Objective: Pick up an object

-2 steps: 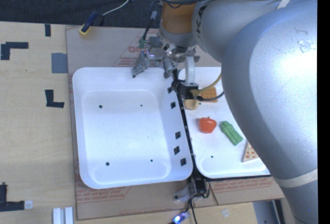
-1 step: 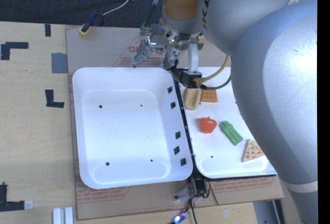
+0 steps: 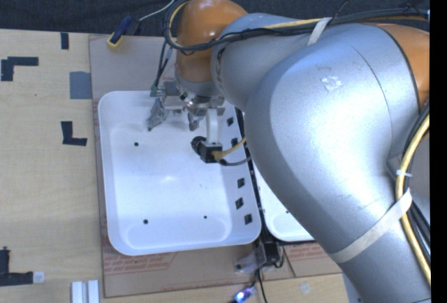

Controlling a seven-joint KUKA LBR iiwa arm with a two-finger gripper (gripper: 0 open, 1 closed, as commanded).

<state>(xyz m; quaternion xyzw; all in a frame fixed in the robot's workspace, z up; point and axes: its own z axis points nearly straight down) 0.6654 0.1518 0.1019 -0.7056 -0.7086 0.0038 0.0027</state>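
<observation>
Two white bins: left bin (image 3: 119, 176) at frame centre-left, right bin (image 3: 286, 225) mostly hidden under the arm. One tool (image 3: 174, 115) at the left bin's upper edge, fingers spread wide, holding nothing. Tan table (image 3: 42, 176), dark backdrop along the top.

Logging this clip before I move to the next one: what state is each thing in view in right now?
hand: over the far end of the left bin, fingers spread, nothing between them.
left bin: flat on the bench, upright.
right bin: flat on the bench, mostly covered by the arm.
arm: reaching in from the right across both bins.
blue and yellow tool: lying on the bench beyond the bins.
</observation>
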